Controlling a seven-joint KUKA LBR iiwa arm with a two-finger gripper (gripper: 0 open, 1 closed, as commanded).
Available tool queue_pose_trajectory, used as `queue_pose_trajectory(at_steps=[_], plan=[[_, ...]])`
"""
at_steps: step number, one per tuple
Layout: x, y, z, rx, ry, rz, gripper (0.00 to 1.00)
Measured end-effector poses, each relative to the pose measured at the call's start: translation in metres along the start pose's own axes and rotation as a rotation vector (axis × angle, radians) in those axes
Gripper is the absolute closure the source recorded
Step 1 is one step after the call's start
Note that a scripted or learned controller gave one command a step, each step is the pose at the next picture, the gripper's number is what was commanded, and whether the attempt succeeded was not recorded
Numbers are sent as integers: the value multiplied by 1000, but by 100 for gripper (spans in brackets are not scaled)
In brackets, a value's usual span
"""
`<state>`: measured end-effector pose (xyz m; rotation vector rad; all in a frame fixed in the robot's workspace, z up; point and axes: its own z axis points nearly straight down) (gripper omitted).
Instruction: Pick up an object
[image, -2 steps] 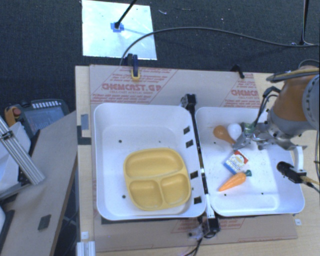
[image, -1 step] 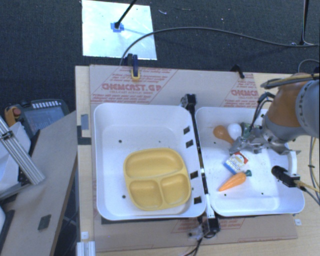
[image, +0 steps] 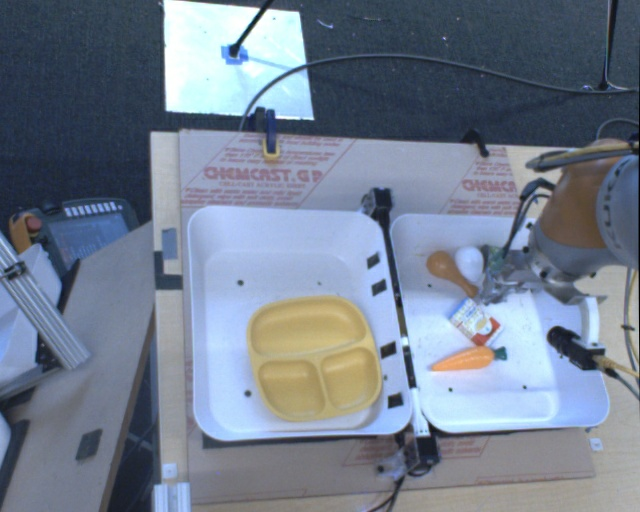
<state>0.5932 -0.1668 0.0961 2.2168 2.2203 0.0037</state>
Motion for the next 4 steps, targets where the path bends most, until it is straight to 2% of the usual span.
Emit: queue_pose_trajectory(at_steps=[2,3,4], plan=[[-10,7,-113,-3,-1,-1,100],[-1,4,-165,-2,0,-4,100],[52,1,-150,4,2,-7,100]])
